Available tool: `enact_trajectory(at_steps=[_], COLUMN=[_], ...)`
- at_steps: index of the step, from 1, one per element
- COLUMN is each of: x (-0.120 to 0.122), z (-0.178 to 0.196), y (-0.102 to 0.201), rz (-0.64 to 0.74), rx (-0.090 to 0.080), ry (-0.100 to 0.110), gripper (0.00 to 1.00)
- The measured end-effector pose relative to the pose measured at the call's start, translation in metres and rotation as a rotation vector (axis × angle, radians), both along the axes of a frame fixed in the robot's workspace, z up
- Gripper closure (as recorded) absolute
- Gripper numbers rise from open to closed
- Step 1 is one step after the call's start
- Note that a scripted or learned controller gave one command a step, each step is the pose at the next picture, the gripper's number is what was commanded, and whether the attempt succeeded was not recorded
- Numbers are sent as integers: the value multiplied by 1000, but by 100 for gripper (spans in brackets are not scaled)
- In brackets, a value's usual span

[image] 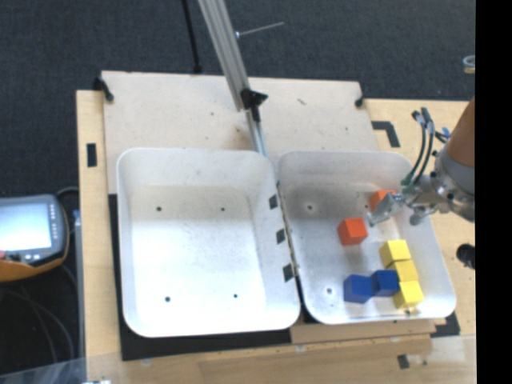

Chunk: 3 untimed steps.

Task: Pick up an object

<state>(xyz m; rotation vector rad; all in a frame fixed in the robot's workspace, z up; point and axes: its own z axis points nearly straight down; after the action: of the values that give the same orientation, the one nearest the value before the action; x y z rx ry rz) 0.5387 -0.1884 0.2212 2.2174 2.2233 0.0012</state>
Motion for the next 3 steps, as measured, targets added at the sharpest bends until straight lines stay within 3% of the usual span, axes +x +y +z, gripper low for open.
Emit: enact_trajectory(at_steps=[1,2,3], x=[49,0,55], z=[-87,-112,27], y=[37,53,-9], rz=[3,-3,-1], rx=[2,1,-5], ry=[6,7,-10], gripper=[0,0,0])
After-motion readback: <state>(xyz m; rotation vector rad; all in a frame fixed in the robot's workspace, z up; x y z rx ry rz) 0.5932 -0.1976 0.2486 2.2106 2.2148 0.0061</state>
